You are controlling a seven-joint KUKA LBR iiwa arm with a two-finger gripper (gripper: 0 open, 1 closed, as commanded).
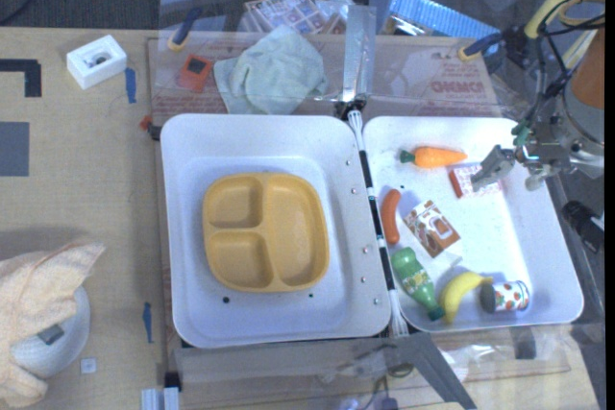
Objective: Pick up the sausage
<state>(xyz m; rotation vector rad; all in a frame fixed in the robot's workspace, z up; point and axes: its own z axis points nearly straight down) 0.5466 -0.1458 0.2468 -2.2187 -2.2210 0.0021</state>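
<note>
The sausage point(390, 216) lies lengthwise against the left wall of the right bin point(562, 250), looking light, smooth and slippery, best pinched across its middle, while the end effector point(509, 163) hovers well apart, fingers spread and holding nothing.

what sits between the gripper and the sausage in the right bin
In the camera view, a small red-and-white packet lies just left of the gripper. Past it toward the sausage is bare bin floor; the carrot sits above that line.
</note>
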